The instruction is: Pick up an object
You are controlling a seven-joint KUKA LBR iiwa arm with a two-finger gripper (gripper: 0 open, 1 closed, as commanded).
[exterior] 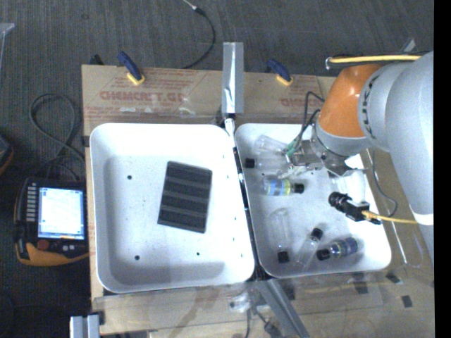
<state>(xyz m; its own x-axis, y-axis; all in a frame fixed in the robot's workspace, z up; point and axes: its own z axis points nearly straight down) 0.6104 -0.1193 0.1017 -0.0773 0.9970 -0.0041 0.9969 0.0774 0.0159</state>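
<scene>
Bottles point(283, 187) crowd right bin point(384, 255) w/ gripper point(304, 159) near top edge.

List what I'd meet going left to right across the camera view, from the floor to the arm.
Teach pendant → left bin → black ridged pad → right bin → small clear bottle with black cap → arm's orange band

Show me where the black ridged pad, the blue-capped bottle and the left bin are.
black ridged pad point(185, 196), camera view, middle of its top face
blue-capped bottle point(340, 248), camera view, its clear body
left bin point(106, 210), camera view, its left wall
</scene>
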